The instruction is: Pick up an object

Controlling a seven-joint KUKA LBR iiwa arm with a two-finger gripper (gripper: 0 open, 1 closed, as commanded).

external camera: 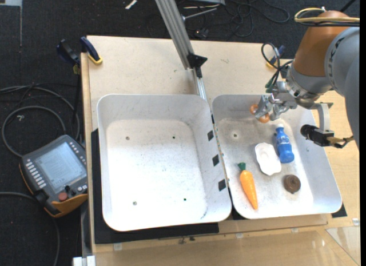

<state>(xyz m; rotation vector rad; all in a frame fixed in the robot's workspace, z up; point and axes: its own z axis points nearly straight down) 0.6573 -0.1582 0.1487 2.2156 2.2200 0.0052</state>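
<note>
Hovering over the right bin (pixel 320 199), the gripper (pixel 264 110) touches a small orange object (pixel 257 111); whether it grips is unclear.

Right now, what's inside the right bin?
The right bin holds a carrot, white piece, blue bottle, brown disc; the gripper partly covers something orange.

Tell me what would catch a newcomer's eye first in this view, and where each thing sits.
The grey arm with its orange band reaches in from the right, its gripper low over the far side of the right bin, at a small orange object. Nearer in that bin lie a blue bottle, a white lump, a toy carrot and a brown disc. Left of the bench a teach pendant rests on the dark floor.
</note>
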